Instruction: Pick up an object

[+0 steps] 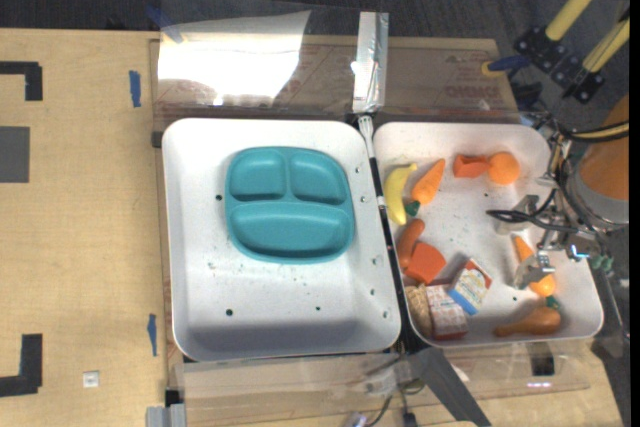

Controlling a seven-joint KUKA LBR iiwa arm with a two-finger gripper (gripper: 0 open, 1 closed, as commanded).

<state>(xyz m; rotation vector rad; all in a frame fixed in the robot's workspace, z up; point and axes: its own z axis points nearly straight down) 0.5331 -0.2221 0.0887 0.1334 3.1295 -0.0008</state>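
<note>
**Hand low over right bin's far edge**

While the teal divided plate (290, 203) is seen lying alone in the left bin (200, 305), the toys are gathered in the right bin (585, 320). At the right of the frame, the hand (535, 240) is seen low over that bin, just above a small orange piece (542, 285). Whether its fingers are spread or closed cannot be told. A banana (398, 192), a carrot (428, 181) and an orange fruit (503, 167) are found toward the bin's upper part, well apart from the hand.
</note>
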